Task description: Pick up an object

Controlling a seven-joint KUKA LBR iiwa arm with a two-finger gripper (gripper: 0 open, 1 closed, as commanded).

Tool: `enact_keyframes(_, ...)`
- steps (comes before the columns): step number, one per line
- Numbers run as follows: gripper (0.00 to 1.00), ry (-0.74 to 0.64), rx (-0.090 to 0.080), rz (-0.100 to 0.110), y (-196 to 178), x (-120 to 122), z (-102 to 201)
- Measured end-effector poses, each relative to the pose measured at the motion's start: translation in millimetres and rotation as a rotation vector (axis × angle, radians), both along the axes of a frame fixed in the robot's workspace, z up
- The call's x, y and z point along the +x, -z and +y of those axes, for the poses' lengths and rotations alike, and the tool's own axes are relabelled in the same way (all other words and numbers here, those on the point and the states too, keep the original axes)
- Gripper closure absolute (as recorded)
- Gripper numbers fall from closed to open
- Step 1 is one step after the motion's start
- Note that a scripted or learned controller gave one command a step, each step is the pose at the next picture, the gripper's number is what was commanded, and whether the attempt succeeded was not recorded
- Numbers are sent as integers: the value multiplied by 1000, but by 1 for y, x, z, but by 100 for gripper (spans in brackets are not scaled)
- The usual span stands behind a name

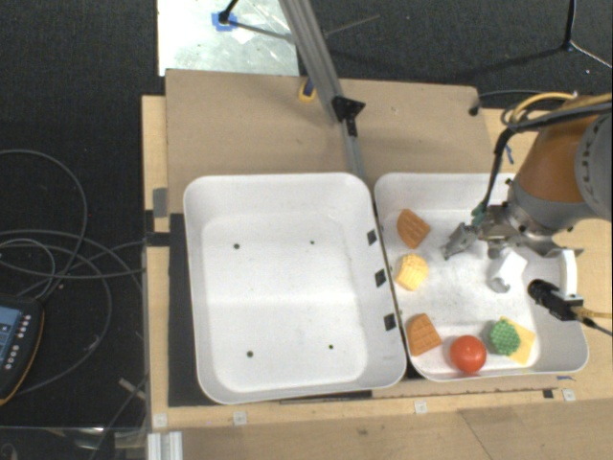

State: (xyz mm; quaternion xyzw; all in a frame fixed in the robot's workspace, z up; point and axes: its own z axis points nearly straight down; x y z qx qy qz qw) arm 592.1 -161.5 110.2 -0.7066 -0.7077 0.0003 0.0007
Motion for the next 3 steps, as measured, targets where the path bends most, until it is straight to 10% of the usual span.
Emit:
enact_keyframes(1,100,1,-1,-5,-13,1,-1)
enact_keyframes(3,100,-3,-4,-11,-137,10,-13)
